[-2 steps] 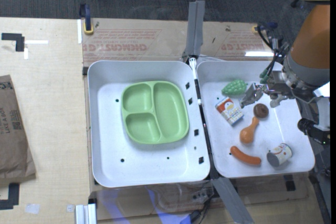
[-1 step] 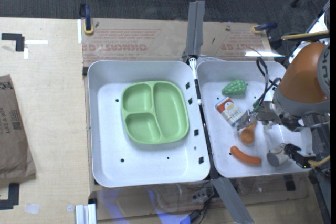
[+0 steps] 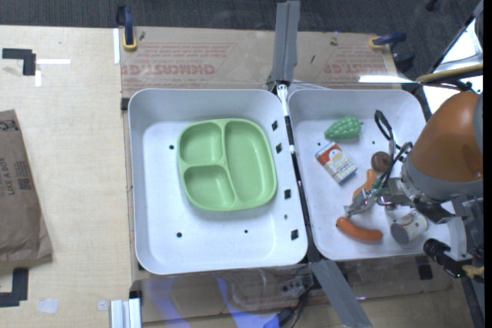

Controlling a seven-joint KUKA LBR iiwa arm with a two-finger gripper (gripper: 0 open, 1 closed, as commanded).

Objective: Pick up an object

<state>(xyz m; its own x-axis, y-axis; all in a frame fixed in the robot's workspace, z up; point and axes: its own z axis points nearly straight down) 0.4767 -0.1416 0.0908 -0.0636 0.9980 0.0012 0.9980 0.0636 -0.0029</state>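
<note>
- The pick is not done, as far as I can judge: every object in the right bin (image 3: 307,165) lies on the bin floor, and nothing is seen lifted
- The gripper (image 3: 367,200) is down low in the right bin, toward its near right part, with the arm (image 3: 453,142) coming in from the right
- Its fingers (image 3: 361,202) look slightly apart, their tips beside a small orange piece (image 3: 370,179); whether they touch it I cannot tell, and nothing is clearly clamped between them
- Likely candidates: the orange sausage (image 3: 359,230) lies just near of the tips, the small orange piece just far of them
- Further off, a red and white box (image 3: 336,162) sits left of the gripper, and a green bumpy fruit (image 3: 343,128) lies at the far side
- A brown round object (image 3: 380,160) rests just far of the gripper
- The left bin (image 3: 146,188) holds a green divided plate (image 3: 227,164), well apart from the gripper
- Left to do: close on one object and raise it clear of the bin
</note>
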